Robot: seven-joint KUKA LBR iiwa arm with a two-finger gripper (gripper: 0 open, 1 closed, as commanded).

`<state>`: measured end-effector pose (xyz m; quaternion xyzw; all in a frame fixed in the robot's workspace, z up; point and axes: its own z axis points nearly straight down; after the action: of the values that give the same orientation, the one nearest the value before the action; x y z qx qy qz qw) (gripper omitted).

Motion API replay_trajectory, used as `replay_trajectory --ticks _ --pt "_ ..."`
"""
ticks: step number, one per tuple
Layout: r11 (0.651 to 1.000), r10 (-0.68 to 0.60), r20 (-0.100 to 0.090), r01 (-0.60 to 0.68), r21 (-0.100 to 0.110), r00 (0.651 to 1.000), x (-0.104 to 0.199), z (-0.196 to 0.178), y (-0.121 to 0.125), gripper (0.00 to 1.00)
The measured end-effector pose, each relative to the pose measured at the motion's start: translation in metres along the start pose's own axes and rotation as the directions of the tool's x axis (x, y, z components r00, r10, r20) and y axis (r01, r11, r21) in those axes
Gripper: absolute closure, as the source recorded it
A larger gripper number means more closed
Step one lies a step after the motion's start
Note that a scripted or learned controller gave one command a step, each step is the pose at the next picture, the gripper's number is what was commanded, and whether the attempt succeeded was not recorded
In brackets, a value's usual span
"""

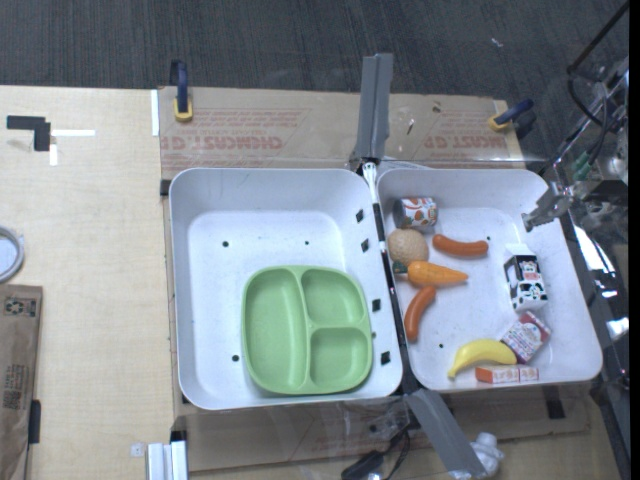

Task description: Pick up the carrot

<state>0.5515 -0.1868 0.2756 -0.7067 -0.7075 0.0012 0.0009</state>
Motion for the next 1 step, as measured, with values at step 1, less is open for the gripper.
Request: replay_trajectory --ticks 1 --pt "1.000 -0.028 -0.001 0.028 0.001 1.000 0.0333 0.1190 0.0202 0.00"
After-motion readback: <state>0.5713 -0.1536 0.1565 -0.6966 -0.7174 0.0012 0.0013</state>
